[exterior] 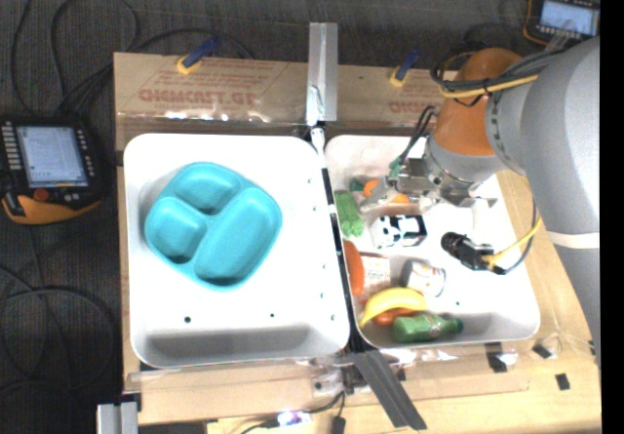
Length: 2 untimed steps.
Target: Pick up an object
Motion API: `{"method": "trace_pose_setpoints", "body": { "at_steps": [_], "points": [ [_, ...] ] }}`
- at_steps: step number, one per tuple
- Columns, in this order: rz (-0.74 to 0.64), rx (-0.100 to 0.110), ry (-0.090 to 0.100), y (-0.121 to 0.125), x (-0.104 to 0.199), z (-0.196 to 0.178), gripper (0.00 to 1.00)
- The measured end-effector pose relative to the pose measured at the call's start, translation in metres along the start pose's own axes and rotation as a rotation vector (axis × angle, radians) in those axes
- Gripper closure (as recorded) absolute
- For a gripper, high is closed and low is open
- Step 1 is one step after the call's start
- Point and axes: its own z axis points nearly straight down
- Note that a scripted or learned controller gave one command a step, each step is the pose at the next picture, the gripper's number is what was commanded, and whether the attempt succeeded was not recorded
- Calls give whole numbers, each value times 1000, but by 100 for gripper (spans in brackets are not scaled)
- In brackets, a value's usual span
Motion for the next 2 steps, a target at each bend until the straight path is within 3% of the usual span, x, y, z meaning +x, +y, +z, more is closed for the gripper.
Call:
{"method": "trace_pose_setpoints", "body": {
  "at_steps": [1, 2],
  "points": [
    [1, 1, 0, 0, 0, -9, 100],
    [1, 1, 0, 0, 0, -9, 0]
  ]
}}
